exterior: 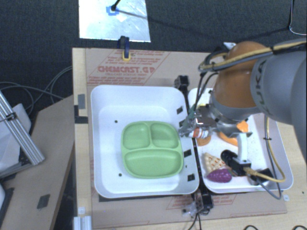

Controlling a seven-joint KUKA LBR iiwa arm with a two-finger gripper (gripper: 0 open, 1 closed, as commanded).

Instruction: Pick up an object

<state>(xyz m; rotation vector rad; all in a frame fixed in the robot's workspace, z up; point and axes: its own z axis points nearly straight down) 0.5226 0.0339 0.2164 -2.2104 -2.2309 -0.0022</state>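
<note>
I see grey arm low over right shallow white bin (276, 143), claw (193, 126) near divider between 2 bins. Claw state: cannot tell. Small orange-white cylindrical object (203, 135) just beside claw; grasp unconfirmed, pick not done, lift left. Left white bin (110, 104) holds green 3-compartment plastic tray (152, 149). Purple grape-like toy (219, 176), tan waffle piece (212, 161) near front wall. Tight by divider; open room upward.

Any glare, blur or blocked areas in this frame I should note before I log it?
Camera view: light is even and soft, with faint shadows inside the left bin; the green divided plate is sharp. The shiny sheet behind the bench glares nearly white. The arm, close to the lens, looks slightly soft and hides much of the right bin; the gripper is dim and hard to read.
</note>
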